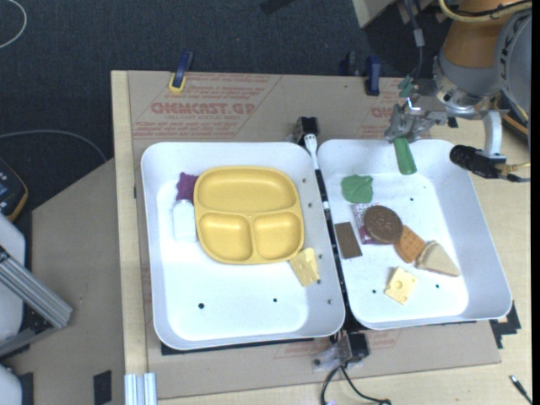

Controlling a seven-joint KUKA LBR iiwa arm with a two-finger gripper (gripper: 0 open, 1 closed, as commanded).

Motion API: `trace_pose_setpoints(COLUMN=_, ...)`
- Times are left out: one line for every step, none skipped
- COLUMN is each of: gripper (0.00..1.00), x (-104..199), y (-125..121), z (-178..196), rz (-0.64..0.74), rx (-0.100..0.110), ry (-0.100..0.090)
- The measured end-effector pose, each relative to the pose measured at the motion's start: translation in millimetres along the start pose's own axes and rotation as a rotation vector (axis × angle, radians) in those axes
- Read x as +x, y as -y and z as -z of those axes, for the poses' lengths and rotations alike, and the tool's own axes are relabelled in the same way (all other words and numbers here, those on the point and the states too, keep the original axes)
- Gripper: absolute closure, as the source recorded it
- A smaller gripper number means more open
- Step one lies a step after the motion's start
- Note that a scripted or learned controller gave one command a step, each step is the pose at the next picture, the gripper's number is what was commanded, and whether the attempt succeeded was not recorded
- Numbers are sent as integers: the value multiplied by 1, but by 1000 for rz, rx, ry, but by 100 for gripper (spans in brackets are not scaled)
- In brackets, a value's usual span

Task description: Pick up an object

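The pincer point(405, 135) hangs above the right bin's point(472, 226) far edge with a green stick-shaped piece point(406, 156) pinched between its fingers — lifted clear, I judge, of the food toys below, while the yellow tray point(249, 213) fills the left bin point(228, 310).

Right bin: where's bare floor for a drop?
Right bin: bare along its right side, right of the cone, and the front strip below the cheese. Crowded left-centre: green piece, cookie, cracker. Gripper hangs over the back edge.
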State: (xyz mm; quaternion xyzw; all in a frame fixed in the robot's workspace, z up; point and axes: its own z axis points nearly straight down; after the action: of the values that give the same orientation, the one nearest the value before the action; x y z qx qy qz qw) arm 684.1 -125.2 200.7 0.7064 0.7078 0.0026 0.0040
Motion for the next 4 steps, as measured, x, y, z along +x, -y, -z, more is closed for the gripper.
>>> trace_pose_setpoints(gripper=100, x=0, y=-2, z=27, rz=-1, rx=3, ry=0)
trace_pose_setpoints(gripper=100, x=38, y=39, z=17, rz=0, rx=14, ry=-4)
trace_pose_setpoints(gripper=100, x=74, y=72, z=14, rz=1, rx=14, ry=-4)
trace_pose_setpoints(gripper=100, x=79, y=90, z=32, rz=-2, rx=12, ry=-4)
